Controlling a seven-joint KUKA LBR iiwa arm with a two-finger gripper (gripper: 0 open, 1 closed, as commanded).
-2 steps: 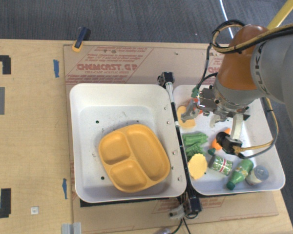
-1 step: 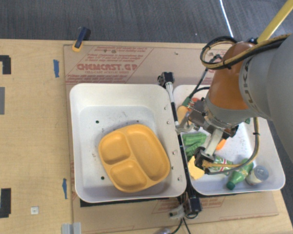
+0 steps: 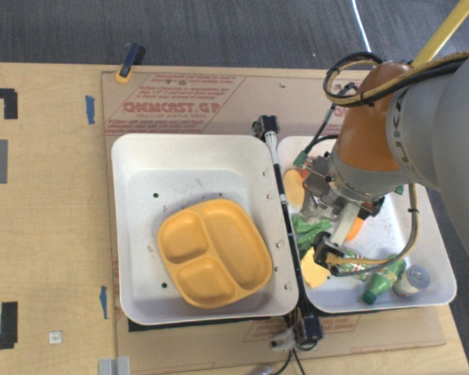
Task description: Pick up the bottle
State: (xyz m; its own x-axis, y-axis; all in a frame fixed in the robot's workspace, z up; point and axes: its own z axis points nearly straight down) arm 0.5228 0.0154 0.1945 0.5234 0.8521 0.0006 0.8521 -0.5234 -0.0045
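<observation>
Arm low over the right bin, the bottle lying apart from the gripper.

The grey arm (image 3: 430,123), with its orange band, reaches in from the right and hangs over the right bin (image 3: 444,286). The left bin (image 3: 133,209) holds a yellow divided plate (image 3: 213,251), set slightly askew. The gripper (image 3: 332,213) is down over the left half of the right bin, among small things; whether it is spread or pressed together cannot be told. A green leafy piece (image 3: 307,230) lies just beside it toward the bin's left wall, an orange piece (image 3: 353,227) at its other side, and a yellow piece (image 3: 316,275) below. The green bottle (image 3: 377,286) lies on its side near the bin's lower right corner, next to a pale round thing (image 3: 413,279).
</observation>
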